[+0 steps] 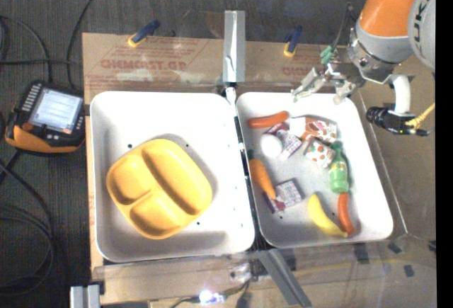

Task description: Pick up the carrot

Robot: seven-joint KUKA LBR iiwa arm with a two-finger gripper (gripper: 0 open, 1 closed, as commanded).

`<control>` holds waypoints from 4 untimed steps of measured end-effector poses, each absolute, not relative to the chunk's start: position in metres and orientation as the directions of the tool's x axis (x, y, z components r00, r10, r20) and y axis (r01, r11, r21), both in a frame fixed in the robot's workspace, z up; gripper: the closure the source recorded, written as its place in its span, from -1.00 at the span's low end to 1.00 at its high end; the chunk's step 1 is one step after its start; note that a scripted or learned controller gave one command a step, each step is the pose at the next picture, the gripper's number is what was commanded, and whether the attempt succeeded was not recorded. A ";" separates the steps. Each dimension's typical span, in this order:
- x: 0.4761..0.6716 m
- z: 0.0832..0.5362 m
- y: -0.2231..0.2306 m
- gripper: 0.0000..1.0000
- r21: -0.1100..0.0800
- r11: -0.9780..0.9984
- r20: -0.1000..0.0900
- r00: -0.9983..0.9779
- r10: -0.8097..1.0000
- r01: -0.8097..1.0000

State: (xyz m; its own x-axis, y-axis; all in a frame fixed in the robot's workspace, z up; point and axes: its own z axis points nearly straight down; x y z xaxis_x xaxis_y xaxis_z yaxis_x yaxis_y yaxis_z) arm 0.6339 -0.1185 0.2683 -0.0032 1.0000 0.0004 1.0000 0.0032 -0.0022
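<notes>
The carrot [262, 178] is a long orange piece lying along the left wall of the right bin [368, 158], its green top end pointing up the frame. My gripper [324, 89] hangs over the bin's far rim, well up and to the right of the carrot. Its two fingers are spread apart, with nothing between them.
The right bin also holds a sausage [269, 120], a white egg [272, 146], small cartons [320, 142], a green bottle [339, 172], a banana [324, 217], a second orange-red piece [344, 213] and a purple-white packet [288, 193] beside the carrot. A yellow divided plate [158, 186] lies in the left bin [106, 115].
</notes>
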 end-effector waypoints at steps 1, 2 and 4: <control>0.668 0.183 -0.075 -1.00 -0.003 0.151 -0.001 -0.151 0.989 0.989; 0.636 0.108 -0.132 -1.00 0.001 0.323 0.000 -0.323 0.946 0.946; 0.488 0.092 -0.111 -1.00 0.014 0.342 -0.017 -0.342 0.940 0.939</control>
State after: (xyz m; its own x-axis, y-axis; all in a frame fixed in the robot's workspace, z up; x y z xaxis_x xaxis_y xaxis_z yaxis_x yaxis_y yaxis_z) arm 0.4882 -0.1114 0.0922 -0.3421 0.9395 -0.0172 0.9395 0.3423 0.0141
